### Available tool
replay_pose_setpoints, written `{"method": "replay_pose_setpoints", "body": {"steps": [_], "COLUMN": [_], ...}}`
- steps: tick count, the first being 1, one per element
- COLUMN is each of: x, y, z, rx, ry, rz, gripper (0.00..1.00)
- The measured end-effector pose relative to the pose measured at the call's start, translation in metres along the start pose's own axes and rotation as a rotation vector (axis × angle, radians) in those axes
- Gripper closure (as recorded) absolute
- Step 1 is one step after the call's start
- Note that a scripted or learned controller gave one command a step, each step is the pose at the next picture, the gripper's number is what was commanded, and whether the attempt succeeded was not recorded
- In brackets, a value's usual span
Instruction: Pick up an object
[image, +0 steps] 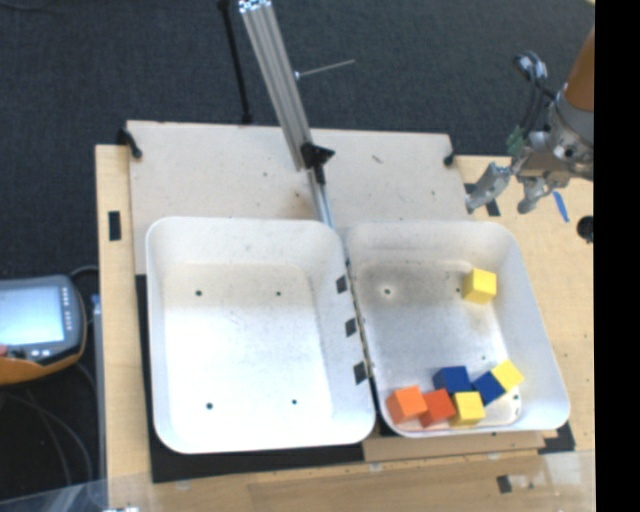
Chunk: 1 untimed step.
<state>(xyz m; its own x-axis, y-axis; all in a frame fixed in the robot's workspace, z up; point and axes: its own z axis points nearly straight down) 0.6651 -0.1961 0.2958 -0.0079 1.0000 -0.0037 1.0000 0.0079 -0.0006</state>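
Yellow cube (480, 285) in right bin (530, 300), well below seemingly open, empty end effector (508, 193).

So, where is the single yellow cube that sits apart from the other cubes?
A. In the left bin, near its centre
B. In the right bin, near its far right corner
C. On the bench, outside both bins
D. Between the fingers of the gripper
B: the lone yellow cube lies on the floor of the right bin near the far right corner, away from the cluster of cubes along the near edge.
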Motion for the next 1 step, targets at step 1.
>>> {"method": "replay_pose_setpoints", "body": {"steps": [1], "x": [-0.0008], "y": [0.0006], "z": [-0.0120], "rx": [-0.003], "ry": [-0.004], "rz": [-0.005], "gripper": [1.00]}}
